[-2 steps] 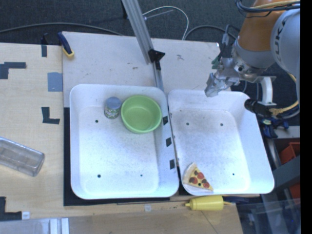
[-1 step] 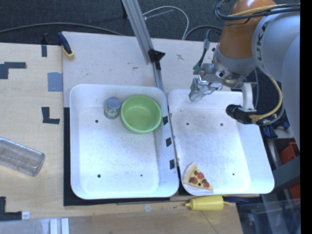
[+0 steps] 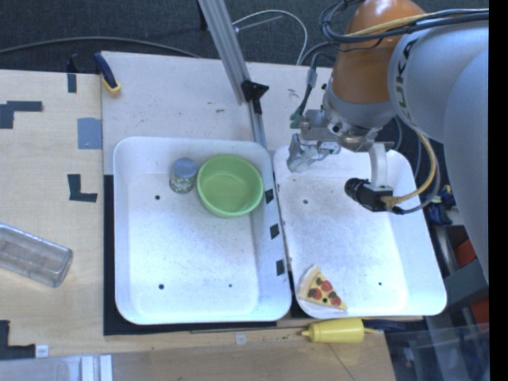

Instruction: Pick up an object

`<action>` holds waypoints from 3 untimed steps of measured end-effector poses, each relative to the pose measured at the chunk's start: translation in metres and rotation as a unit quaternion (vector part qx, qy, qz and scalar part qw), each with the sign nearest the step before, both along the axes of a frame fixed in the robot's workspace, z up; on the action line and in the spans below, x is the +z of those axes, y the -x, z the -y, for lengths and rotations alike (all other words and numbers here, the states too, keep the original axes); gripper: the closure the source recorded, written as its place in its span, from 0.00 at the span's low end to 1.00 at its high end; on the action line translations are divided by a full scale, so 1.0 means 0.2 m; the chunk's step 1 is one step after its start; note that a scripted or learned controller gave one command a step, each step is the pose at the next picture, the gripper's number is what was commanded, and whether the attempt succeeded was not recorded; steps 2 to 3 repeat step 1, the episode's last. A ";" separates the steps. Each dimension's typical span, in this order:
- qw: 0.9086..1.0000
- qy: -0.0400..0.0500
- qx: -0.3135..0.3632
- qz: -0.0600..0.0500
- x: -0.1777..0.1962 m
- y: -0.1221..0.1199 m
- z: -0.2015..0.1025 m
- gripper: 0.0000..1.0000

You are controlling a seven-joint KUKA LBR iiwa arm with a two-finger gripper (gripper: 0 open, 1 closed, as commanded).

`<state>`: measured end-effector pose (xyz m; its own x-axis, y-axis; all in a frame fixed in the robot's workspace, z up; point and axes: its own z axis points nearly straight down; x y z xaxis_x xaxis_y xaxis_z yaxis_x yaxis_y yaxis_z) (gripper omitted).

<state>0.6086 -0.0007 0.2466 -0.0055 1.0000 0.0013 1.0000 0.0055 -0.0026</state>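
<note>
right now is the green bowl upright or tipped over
Upright: the green bowl shows its open mouth and inside, sitting in the left bin.

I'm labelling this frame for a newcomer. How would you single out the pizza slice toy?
Start at the right bin, the one under the arm. Follow its near edge to the corner beside the left bin: the pizza slice lies there, a flat yellow wedge with red spots.

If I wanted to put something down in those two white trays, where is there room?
The left bin is bare below the green bowl and small can. The right bin is bare between the gripper and pizza slice. Its top is crowded.
</note>
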 end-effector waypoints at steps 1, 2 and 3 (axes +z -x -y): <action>1.000 0.000 0.001 -0.001 -0.08 0.10 -0.28 1.00; 1.000 0.000 0.001 -0.001 -0.08 0.10 -0.28 1.00; 1.000 0.000 0.001 -0.001 -0.08 0.10 -0.28 1.00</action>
